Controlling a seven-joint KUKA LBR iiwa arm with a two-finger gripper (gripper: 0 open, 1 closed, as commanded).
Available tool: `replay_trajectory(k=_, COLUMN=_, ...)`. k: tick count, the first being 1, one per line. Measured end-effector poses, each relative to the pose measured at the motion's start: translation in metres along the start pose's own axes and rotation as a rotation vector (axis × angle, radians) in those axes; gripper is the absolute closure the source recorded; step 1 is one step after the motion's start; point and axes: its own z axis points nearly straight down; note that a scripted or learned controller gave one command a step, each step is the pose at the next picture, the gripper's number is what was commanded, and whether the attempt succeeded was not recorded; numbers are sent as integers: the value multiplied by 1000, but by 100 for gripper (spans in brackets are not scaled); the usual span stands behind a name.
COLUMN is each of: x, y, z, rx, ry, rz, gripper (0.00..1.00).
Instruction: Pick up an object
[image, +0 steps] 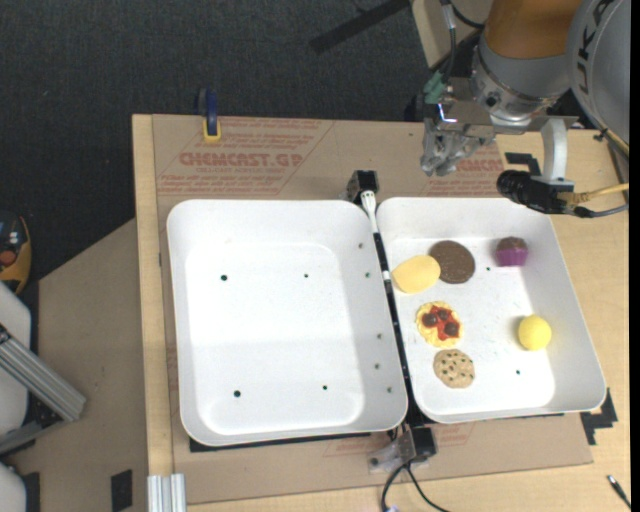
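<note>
My gripper (443, 158) hangs above the far edge of the right bin (570, 375), with nothing between its fingers. In that bin lie several food-like items: a pale yellow lump (416, 272) by the left wall, a dark brown disc (453, 261) beside it, a purple piece (512, 251) at the far right, a small pizza-like round with red topping (438, 322), a yellow ball (534, 332) and a chocolate-chip cookie (454, 368) nearest the front. All of them lie well below and in front of the gripper.
The left bin (200, 330) adjoins the right one along a shared middle rim. A blue-and-yellow clamp (210, 113) sits at the bench's far left corner. A black fitting with a cable (540, 190) juts out beside the right bin's far edge.
</note>
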Motion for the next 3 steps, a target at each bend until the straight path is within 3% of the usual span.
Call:
replay_trajectory(k=1, x=119, y=-24, z=7, rx=2, ry=4, rz=-14, gripper=100)
replay_trajectory(k=2, x=195, y=-10, z=37, rx=-2, ry=3, rz=-10, gripper=100)
replay_trajectory(k=3, x=228, y=-10, z=43, rx=-3, ry=2, rz=-6, gripper=100)
